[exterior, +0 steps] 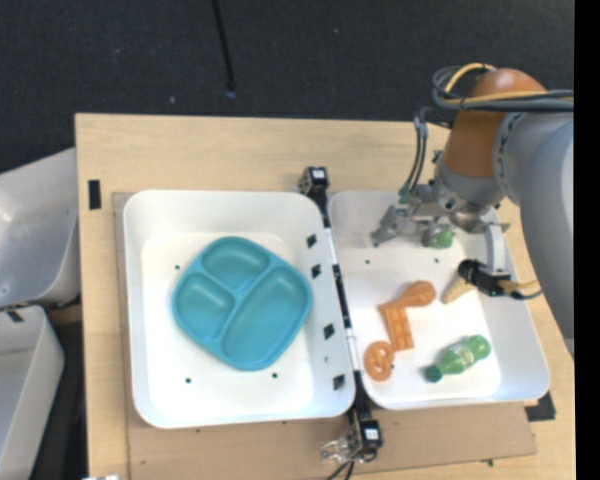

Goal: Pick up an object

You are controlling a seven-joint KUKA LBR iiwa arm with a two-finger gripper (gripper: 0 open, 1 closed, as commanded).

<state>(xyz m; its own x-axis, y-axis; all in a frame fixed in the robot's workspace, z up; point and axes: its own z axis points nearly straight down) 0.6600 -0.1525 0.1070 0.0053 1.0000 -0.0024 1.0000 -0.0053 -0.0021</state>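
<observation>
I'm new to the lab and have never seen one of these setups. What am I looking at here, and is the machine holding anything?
One camera looks down at a slant on a wooden bench with two white bins. The grey arm with the orange band is a robot reaching in from the right; its gripper hangs over the right bin. The left bin holds a blue divided tray. The right bin holds orange toy pieces and a green bottle. I can't see anything between its fingers.
</observation>
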